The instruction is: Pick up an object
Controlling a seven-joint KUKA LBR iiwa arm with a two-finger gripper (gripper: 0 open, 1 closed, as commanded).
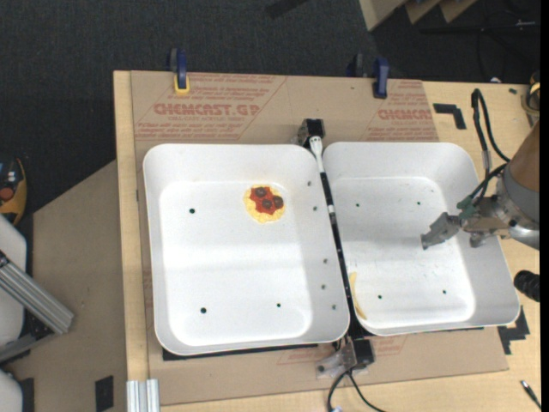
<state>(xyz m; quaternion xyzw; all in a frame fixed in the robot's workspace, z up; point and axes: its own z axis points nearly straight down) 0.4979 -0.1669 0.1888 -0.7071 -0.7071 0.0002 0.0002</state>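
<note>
Low over right bin (480,166), claw (439,233) leftward.

object: small round yellow disc (266,203), red-and-dark topping | pose: flat | location: left bin (171,256), far middle

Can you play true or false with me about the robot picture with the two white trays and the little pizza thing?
1. The little round toy pizza lies in the left bin. True.
2. The robot's hand is over the left bin. False: it is over the right bin, reaching in from the right.
3. The hand is holding the pizza. False: the pizza lies far from the hand, in the other bin.
4. The two bins sit side by side on a brown board. True.
5. Two blue clamps grip the far edge of the board. True.
</note>
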